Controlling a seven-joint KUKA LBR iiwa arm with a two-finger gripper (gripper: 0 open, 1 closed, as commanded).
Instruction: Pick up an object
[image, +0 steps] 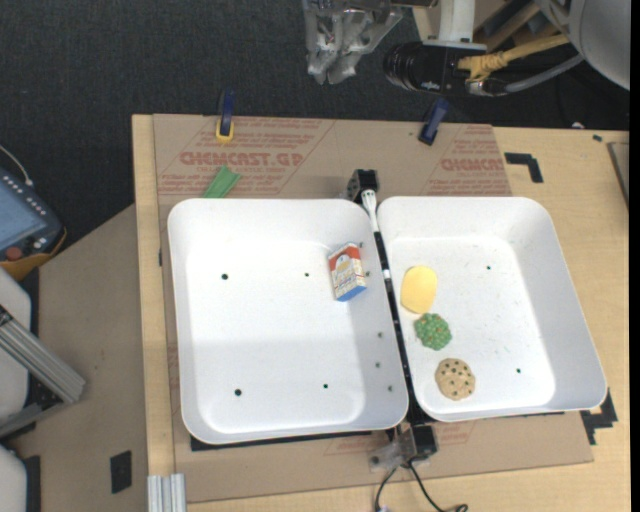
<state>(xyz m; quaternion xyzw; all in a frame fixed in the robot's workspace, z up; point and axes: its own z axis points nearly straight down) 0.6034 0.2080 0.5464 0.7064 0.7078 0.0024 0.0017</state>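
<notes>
A small carton (346, 272) stands in the left bin (200, 330), near its right wall. In the right bin (545, 300), a yellow piece (419, 288), a green piece (434, 331) and a cookie (455, 379) lie along the left side. The gripper (335, 45) hangs beyond the bins, at the top; its state I cannot tell.

I saw a small carton (347, 272) lying in the left bin (200, 330); a yellow piece (419, 288), green clump (434, 331) and cookie (455, 379) lay in the right bin (540, 300).
</notes>
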